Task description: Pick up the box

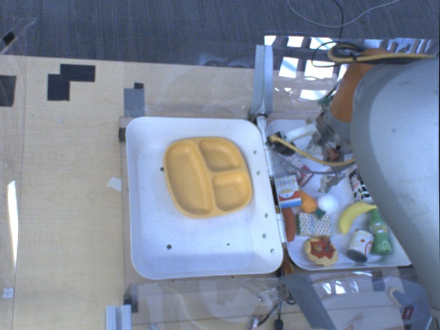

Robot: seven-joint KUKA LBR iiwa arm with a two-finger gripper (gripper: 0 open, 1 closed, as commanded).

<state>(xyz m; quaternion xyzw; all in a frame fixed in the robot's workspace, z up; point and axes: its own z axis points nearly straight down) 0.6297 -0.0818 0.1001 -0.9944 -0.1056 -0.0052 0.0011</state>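
Observation:
A small white box with red print point(286, 185) lies near the left wall of the right bin point(294, 258). Below it lies a flat green patterned packet point(313, 223). My gripper point(322, 141) hangs over the far part of the right bin, above and to the right of the white box, among yellow and black cables. The grey arm point(399, 157) with its orange band point(346, 91) hides the right side of that bin. I see nothing held in the gripper.
The left bin point(148, 253) holds a yellow divided plate point(207, 175). In the right bin lie a banana point(354, 214), a white ball point(328, 203), an orange piece point(309, 201), a red sausage point(289, 224), a can point(359, 245), a green bottle point(379, 234) and a small pizza point(321, 250).

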